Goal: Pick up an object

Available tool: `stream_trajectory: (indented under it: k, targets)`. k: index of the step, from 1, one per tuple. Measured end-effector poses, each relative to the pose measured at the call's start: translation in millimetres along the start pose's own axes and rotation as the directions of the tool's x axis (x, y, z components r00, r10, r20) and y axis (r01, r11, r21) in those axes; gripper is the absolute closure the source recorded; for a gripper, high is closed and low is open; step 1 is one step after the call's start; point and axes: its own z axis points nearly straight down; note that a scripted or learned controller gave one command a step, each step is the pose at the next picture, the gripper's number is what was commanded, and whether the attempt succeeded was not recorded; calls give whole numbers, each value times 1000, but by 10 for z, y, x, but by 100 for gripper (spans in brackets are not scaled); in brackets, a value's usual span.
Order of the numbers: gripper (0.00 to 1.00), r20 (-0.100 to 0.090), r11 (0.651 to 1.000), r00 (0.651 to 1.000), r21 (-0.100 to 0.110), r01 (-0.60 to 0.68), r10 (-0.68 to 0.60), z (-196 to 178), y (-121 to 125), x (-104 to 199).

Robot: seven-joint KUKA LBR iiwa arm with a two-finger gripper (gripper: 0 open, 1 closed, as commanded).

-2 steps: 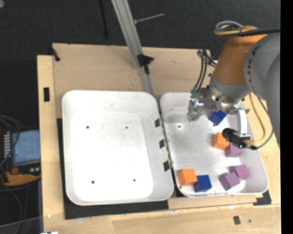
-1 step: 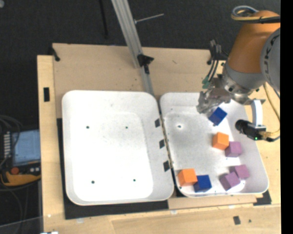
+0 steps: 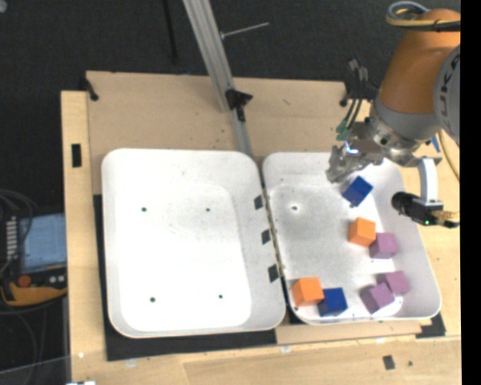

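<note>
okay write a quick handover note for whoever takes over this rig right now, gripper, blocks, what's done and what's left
Gripper: low over the right bin, right above the upper blue block; no block seen held.
Blocks: all in the right bin: two orange, another blue, three purple.
Done: nothing lifted.
Left: grasp a block and lift it.

Left bin [image 3: 128, 215] open throughout, right bin's [image 3: 305, 175] left half free, blocks [image 3: 361, 231] crowding its right side and front edge

I see matt foam-looking blocks [image 3: 362, 231] in smooth white plastic bins [image 3: 184, 239], a pale wooden bench [image 3: 176, 111], and a dull metal rail [image 3: 212, 42] at upper centre
</note>
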Motion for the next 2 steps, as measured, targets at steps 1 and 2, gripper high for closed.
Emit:
stream_trajectory:
  k: [1,2]
  targets:
    - [100,-1,1000,1000,3,9,-9,8,-224,546]
    - [100,0,1000,1000,4,9,-9,106,-418,1075]
